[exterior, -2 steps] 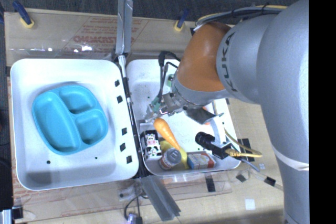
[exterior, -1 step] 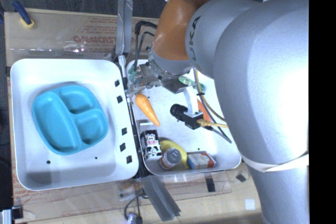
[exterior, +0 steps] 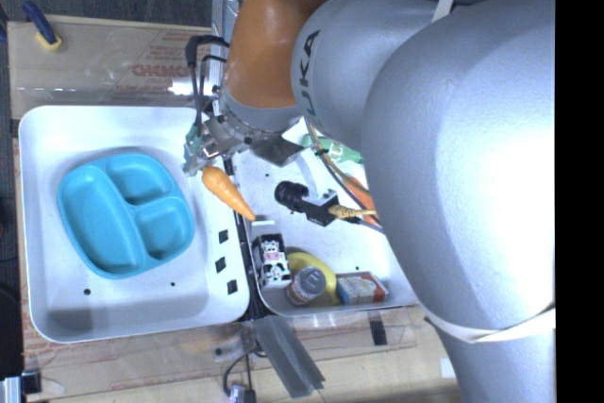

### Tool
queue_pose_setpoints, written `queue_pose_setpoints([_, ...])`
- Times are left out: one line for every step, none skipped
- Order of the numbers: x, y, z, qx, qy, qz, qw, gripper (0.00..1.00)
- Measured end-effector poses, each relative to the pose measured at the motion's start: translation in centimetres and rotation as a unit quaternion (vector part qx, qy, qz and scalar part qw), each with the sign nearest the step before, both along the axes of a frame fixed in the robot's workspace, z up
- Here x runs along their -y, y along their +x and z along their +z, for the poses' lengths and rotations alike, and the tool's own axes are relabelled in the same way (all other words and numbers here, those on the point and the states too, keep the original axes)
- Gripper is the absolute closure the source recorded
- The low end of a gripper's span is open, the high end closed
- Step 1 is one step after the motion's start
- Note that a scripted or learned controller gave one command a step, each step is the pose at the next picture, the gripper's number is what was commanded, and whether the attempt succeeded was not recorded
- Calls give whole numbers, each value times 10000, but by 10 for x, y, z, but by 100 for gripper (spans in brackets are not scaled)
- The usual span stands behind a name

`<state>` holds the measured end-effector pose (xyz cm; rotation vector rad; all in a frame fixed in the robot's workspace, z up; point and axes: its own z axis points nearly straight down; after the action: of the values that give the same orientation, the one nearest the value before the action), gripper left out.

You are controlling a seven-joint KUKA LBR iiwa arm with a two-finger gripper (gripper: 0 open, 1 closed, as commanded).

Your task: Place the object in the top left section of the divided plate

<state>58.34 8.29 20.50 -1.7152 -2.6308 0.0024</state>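
Carrot: orange toy carrot, thick end up toward the gripper, tip pointing down-right. It lies at a slant over the wall between the two bins, just right of the plate and apart from it.
Carrot top: a bit of green shows at the thick end, close under the gripper.
Handling (judgement): probably light, stiff moulded plastic or foam. The tapered, smooth skin could slide out of a pinch near the tip.
Where to grip (judgement): across the thick upper half, square to its long axis, not at the taper.
Gripper: sits right at the carrot's thick end. Cannot tell whether it is clenched, released or has the carrot, because the wrist hides the contact.
Divided plate: blue, three sections, none with anything in it, in the left bin.
Progress (judgement): placement not yet done.
Right bin: along its near edge are a black-and-white patterned carton, a yellow item, a can and a small box.
Writing, arm: "UKA" in dark letters on the grey casing, with the first letter hidden.
Writing, sheet: red print behind the bins, not legible.
Writing, can and box: labels too small to read.
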Motion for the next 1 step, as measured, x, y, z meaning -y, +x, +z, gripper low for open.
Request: queue_pose_setpoints([-53,12,4,4,2,478,9989,100])
